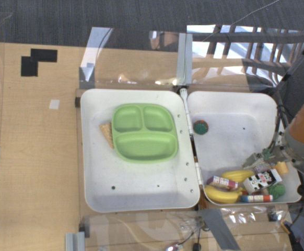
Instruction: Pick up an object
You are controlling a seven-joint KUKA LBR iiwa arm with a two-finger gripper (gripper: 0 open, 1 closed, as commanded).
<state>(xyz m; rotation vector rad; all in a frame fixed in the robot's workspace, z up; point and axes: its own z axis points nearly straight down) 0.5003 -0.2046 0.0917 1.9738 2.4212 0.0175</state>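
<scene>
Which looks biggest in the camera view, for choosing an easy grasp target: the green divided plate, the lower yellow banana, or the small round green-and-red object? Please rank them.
1. Green divided plastic plate, in the left bin.
2. Lower yellow banana, in the right bin.
3. Small round green-and-red object, clearly the smallest.

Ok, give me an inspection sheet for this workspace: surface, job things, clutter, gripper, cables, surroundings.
Surface: wooden bench bearing left bin and right bin.
Job's things: in the right bin's near corner, two bananas, a marker, small boxes; a small green and red ball by the divider.
Clutter: green divided plate in the left bin, a tan piece beside it.
Gripper: gripper low over the pile; grasp unclear.
Cables: cable on the floor.
Surroundings: dark carpet.
</scene>
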